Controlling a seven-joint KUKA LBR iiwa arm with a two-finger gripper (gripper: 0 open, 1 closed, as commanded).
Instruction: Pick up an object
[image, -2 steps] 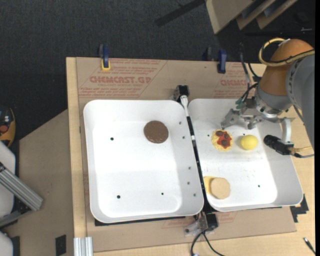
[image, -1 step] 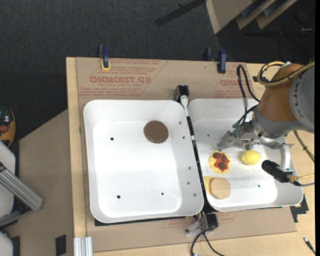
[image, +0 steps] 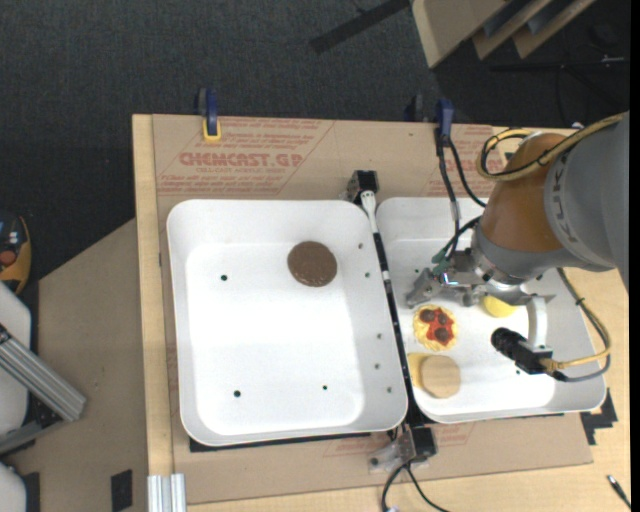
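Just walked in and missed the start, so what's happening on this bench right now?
A grey robot arm reaches in from the right over the right bin, its gripper low among the items there. Near it lie a yellow piece, a round topped with red and a tan round. Nothing is visibly held between its fingers. A brown disc sits alone in the left bin.

I watch through one fixed camera above the bench (image: 300, 140), looking down at a slant. It frames both white bins (image: 200, 300) fully, while the arm (image: 570, 200) enters from the right.
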